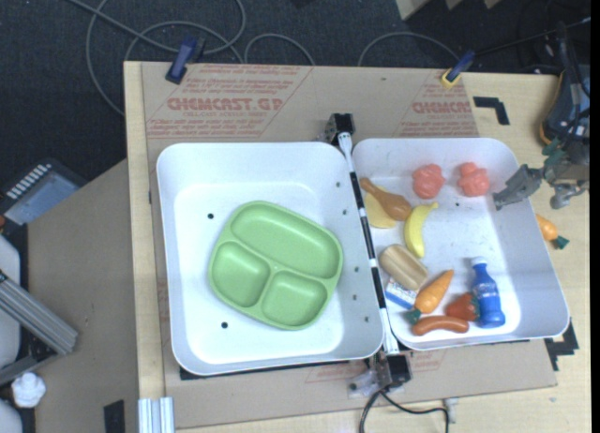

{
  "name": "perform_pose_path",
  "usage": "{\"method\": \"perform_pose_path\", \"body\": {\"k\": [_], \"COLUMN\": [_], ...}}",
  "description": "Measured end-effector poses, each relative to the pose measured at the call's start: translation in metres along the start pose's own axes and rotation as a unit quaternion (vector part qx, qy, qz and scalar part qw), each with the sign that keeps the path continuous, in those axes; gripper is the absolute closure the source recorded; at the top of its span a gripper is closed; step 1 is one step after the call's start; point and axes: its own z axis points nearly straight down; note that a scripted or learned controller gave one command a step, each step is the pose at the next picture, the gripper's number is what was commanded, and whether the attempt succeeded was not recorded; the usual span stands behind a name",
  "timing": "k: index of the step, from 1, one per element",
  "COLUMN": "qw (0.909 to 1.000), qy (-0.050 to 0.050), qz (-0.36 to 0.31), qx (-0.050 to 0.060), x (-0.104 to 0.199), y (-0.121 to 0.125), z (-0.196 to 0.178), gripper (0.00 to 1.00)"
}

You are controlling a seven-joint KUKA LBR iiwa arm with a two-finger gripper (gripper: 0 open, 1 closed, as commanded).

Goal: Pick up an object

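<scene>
White plastic forms the two shallow bins set side by side on the bench. In the left bin point(187, 178) a pale green divided plate point(274, 264) is seen, lying flat near the middle with its three compartments facing up. The right bin point(525, 300) is strewn with toy food. Two pink, lumpy pieces point(428, 179) point(472, 178) are placed near its far wall, just apart from each other. A tan chicken drumstick point(382, 202) is laid along the inner wall, with a yellow banana point(417, 228) just beside it. Nearer the front, a bread roll point(403, 266), an orange carrot point(433, 291), a red sausage point(441, 325) and a blue bottle point(485, 293) are crowded together, several of them touching.

The gripper point(525, 187) is seen at the right rim of the right bin, reached in from the right side. Whether its fingers are parted or closed cannot be told, as they are small and blurred against the bin wall, and nothing can be made out between them. The nearest toy is the right-hand pink piece, found a little to the left of the gripper and slightly farther back. The blue bottle lies toward the front of the bin, clearly apart from the gripper. A small orange item point(547, 230) is seen outside the bin's right rim, on the bench point(244, 103).
</scene>
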Motion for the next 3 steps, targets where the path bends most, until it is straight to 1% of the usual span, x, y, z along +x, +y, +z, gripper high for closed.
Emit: {"method": "perform_pose_path", "body": {"k": [1, 2, 3], "qw": [1.0000, 1.0000, 1.0000], "qy": [0.000, 0.000, 0.000], "qz": [-0.001, 0.000, 0.000], "qx": [-0.003, -0.001, -0.002], "x": [0.086, 0.073, 0.073], "y": [0.000, 0.052, 0.052], "z": [0.181, 0.185, 0.175], "gripper": [0.00, 0.00, 1.00]}}
